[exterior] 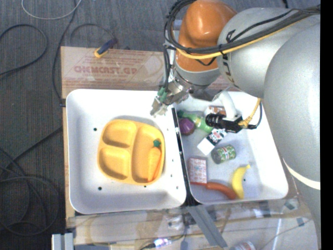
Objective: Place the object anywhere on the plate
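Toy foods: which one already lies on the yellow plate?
The carrot, in the plate's right compartment; the banana, sausage and others lie in the right bin.

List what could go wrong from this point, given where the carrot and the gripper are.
1. The carrot lies in the yellow plate's right compartment, close to the rim; a bump might roll it out.
2. The gripper hangs over the left bin's upper right corner, near the wall between the bins; a low retreat could clip it.
3. The right bin is crowded with the banana and can; a sweep there may scatter them.
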Robot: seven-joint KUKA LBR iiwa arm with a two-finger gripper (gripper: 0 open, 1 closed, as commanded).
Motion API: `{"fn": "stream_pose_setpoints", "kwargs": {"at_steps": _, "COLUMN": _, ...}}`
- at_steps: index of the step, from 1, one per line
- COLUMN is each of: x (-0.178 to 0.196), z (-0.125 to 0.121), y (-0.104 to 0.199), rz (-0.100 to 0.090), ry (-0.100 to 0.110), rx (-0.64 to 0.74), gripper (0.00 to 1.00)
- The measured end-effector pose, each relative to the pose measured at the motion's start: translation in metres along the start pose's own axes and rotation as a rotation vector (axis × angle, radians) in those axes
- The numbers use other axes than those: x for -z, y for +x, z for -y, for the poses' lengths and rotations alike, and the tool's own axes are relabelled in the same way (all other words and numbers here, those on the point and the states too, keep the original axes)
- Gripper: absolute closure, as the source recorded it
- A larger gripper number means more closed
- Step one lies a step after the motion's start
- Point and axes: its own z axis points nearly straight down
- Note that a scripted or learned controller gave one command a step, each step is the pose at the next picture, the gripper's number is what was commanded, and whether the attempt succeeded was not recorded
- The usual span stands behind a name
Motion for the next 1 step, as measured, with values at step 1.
{"fn": "stream_pose_setpoints", "kwargs": {"at_steps": 1, "x": -0.0001, "z": 0.0001, "y": 0.0, "rz": 0.0, "ry": 0.0, "rx": 0.0, "gripper": 0.0}}
